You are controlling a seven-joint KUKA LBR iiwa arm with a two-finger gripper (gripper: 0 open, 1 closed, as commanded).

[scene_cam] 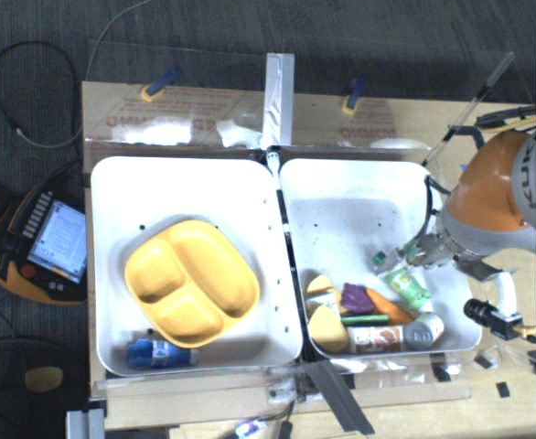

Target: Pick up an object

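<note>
My gripper (417, 250) reaches down into the right bin (350, 199) from the right, under the arm's orange band (487, 190). Its tip is low over the bin's right side, beside a small green piece (380, 261) and just above a green and white bottle (408, 287). Along the bin's front lie two pale yellow lumps (325, 323), a purple piece (358, 299), an orange carrot-like piece (389, 307), a thin green stick (364, 319) and a red and white bottle with a grey cap (391, 337). I see nothing held.
The left bin (122, 190) holds a yellow divided plate (191, 282) and a blue object (158, 353) at its front wall. The divider between the bins (284, 245) runs close to the left of the pile. A tablet (56, 240) lies off the bench at left.
</note>
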